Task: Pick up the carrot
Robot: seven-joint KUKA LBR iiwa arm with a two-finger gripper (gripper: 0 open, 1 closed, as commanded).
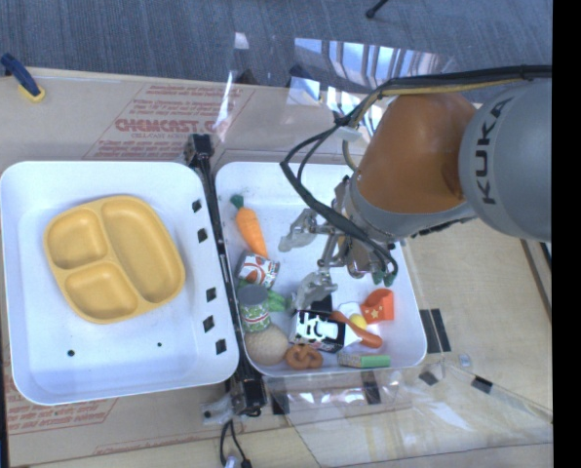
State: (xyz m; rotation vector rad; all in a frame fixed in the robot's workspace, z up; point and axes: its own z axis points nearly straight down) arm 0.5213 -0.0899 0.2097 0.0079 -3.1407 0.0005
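Bins dominate the surface [125, 105]: two shallow white trays side by side, and the right bin [271, 178] serves as the landmark. The left bin [18, 261] beside it carries a yellow divided plate [113, 256]. Over the right bin's far-right half hangs the grey arm [495, 164] with its orange band, cables looping down toward the wrist.

Clutter fills the right bin's near end: a small can [255, 312], a black-and-white block [317, 329], a red piece [378, 306], a brown pretzel-like toy [303, 357], and a green stick [364, 361].

The carrot [250, 227] lies toward the bin's left wall, in its far half, orange tip pointing at the can, with bare floor around most of it.

Risk, as I judge it: the pincer [312, 256] sits to the carrot's right, nearer the clutter, so a descent from here could close on the block or can instead; the slim, tapered carrot could also roll or squirt out of a poorly centred squeeze.

The pincer's metal fingers appear spread apart, nothing between them, touching nothing that I can make out.
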